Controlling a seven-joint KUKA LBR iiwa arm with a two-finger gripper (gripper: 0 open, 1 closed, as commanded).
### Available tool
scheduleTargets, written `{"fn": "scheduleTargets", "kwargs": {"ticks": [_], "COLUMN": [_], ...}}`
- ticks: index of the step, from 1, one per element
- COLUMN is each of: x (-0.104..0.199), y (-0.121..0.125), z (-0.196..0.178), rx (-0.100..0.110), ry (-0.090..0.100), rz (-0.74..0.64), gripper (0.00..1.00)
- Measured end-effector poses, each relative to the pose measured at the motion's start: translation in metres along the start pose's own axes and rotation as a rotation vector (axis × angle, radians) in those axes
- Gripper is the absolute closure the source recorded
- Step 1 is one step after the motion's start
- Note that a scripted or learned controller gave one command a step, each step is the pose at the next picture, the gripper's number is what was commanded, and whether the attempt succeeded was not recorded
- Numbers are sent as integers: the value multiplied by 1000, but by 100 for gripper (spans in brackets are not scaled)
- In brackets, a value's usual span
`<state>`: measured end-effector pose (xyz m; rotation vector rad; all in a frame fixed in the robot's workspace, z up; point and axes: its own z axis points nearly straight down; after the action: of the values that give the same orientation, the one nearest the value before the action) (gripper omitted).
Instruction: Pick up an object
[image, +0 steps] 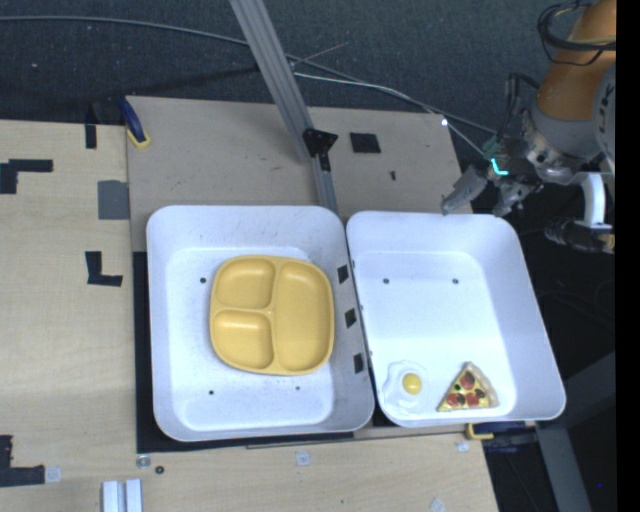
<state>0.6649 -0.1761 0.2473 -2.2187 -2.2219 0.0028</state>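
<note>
While the claw (482, 196) hangs apart, a glossy triangular pizza slice (468, 389) lies flat.

a robotics lab: taped wooden bench (60, 300), white bins (170, 400), cables (400, 95).

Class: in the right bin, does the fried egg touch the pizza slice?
Apart. The camera view shows white bin floor between the fried egg and the pizza slice.

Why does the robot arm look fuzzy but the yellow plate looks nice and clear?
In the camera view, the gripper sits smeared and dim near the edge, over dark floor; the plate lies evenly lit in its white bin, sharp, with soft shadows.
</note>
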Motion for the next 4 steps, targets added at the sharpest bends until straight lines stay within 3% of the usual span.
{"fn": "scheduleTargets", "kwargs": {"ticks": [1, 3, 4], "x": [0, 3, 4], "y": [0, -1, -1], "z": [-1, 122, 164], "rx": [-2, 4, -2], "ry": [0, -1, -3], "rz": [0, 0, -1], "gripper": [0, 0, 0]}}
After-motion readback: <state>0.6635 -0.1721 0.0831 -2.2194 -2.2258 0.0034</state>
